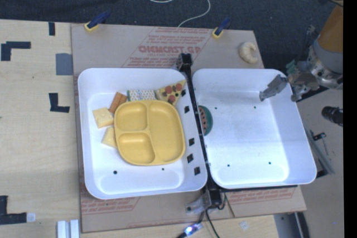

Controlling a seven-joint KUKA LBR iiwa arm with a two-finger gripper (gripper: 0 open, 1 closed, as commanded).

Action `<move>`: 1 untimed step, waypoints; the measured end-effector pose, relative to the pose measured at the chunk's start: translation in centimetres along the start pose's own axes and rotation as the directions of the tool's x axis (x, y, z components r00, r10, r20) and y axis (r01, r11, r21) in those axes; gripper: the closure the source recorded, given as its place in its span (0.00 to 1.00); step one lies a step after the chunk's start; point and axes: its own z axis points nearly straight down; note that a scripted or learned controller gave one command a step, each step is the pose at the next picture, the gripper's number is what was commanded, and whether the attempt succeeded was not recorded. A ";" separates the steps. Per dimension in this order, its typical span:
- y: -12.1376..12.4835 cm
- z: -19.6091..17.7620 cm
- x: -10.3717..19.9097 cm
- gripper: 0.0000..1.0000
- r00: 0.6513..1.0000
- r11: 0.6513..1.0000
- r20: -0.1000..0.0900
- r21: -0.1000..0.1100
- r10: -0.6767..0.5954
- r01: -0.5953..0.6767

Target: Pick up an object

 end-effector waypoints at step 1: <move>0.3 -0.9 0.1 0.00 1.000 1.000 0.003 -0.013 -0.004 0.004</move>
